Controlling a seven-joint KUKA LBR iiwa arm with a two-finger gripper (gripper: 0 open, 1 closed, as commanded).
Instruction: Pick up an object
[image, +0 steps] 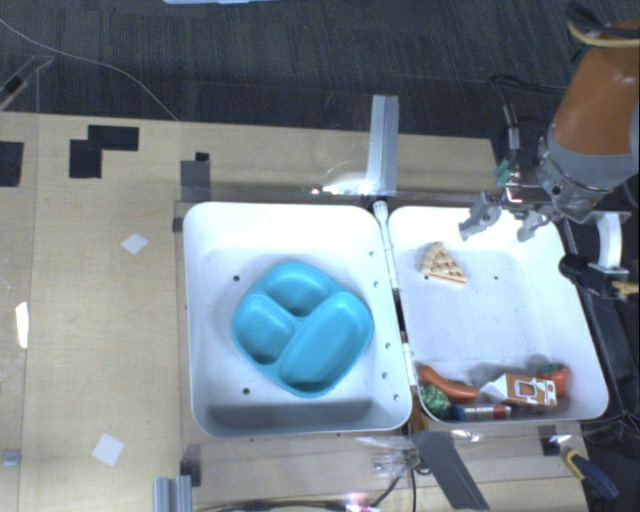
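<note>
Two shallow white bins side by side on a pale wooden surface (90, 330). In the left bin (205, 300), a blue divided plate (302, 328) with three compartments, sitting tilted near the middle.

In the right bin (560, 330), a small waffle-shaped wedge (442, 265): tan, roughly triangular, with a grid of little squares on its face and a paler edge, lying flat and alone in the upper left part of the bin, well apart from everything else there. Along the bin's near wall, a heap of small things touching one another: a reddish sausage-shaped piece (447, 383), something green (434, 402) under it at the corner, a brown carton with printed label (522, 389) lying on its side, a small orange-red piece (557, 379) at its right end.

Above the right bin's far right corner, the grey arm with its orange band (598, 95), and below it the gripper (505, 216) hanging over the bin's far rim. Jaws spread apart, nothing between them, up and to the right of the waffle wedge and not touching it.
</note>
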